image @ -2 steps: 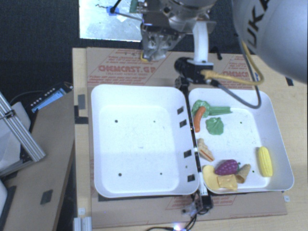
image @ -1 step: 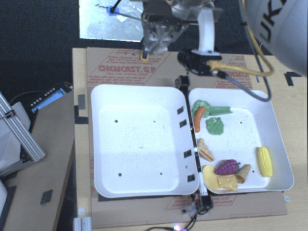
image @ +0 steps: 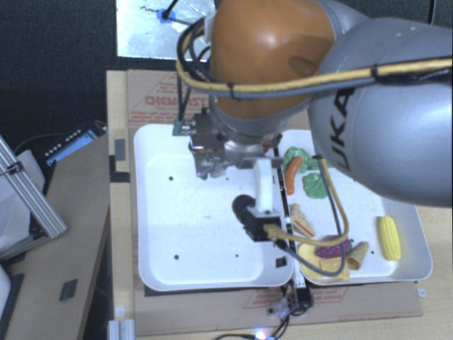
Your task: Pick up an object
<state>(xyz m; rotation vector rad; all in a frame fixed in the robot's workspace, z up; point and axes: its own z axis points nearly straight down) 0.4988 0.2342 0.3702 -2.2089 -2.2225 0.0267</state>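
Over in the right bin (image: 364, 211), the toy corn cob (image: 388, 237) sits apart; probably light, hard, slick, so pinch across its middle; gripper (image: 207, 163) hangs over the left bin (image: 177, 218), open or shut I can't tell.

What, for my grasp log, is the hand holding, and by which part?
It cannot be told: the hand hangs over the left bin, and the arm covers its tip.
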